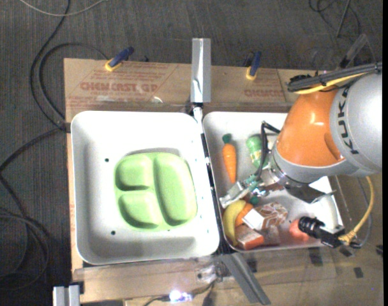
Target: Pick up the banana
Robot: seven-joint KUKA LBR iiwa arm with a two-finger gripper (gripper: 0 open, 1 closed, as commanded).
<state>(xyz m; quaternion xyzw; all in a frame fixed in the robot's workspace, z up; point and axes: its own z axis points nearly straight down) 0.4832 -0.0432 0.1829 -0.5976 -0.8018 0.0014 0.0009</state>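
The banana (230,221) lies in the right bin (214,146), curved and yellow, in the near left corner against the wall. Part of it is covered by an orange piece (244,209) and a red-and-white box (250,222). My gripper (247,187) hangs low over the bin, just above and slightly right of the banana's upper end. The grey and orange wrist (312,139) hides the bin's right middle.
An orange carrot (230,160) and a green item (255,148) lie at the far side of the right bin. A brown snack box (271,215) and a red item (297,232) crowd the near side. The left bin (92,145) holds a green divided plate (157,190).
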